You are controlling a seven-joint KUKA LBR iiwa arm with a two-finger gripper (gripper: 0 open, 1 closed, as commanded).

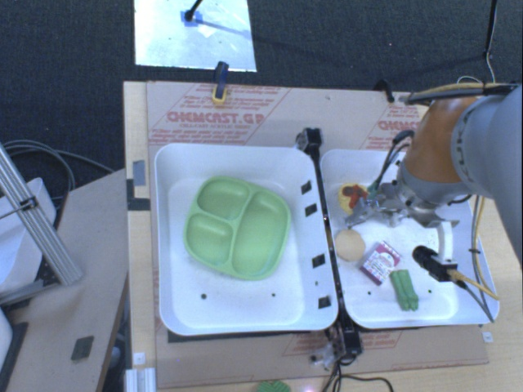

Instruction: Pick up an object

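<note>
The right bin holds several small objects. A red and yellow item lies at its far left, a tan round piece sits near the divider, a pink and white box lies beside it, and a green block rests near the front. My gripper hangs low over the right bin, just right of the red and yellow item and above the tan piece. The grey arm with its orange band reaches in from the right and hides the bin's back right part.
The left bin holds a light green divided plate. A black divider with clips runs between the bins. Cables trail along the right bin's right side. A yellow and blue clamp sits behind the bins.
</note>
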